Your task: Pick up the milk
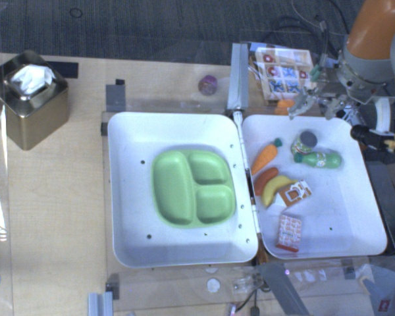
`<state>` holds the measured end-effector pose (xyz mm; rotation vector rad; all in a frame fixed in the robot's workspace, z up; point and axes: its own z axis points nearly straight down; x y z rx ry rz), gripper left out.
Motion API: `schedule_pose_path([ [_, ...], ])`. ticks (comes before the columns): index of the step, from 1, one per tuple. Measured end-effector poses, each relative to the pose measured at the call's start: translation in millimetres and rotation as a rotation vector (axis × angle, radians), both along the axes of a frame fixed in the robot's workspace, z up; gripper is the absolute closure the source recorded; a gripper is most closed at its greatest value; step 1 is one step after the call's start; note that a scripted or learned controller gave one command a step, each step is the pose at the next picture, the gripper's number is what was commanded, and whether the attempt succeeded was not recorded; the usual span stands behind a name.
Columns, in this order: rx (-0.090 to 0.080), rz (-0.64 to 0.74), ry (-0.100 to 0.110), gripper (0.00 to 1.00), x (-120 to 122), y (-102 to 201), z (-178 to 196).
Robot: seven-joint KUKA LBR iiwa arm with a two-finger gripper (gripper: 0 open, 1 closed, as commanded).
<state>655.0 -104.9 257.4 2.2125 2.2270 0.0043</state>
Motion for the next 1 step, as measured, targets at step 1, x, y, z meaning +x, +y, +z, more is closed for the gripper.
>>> schedule_pose_path([
  [1,0.0,-0.084,0.001,0.0,-61.4,-4.8,-67.8],
])
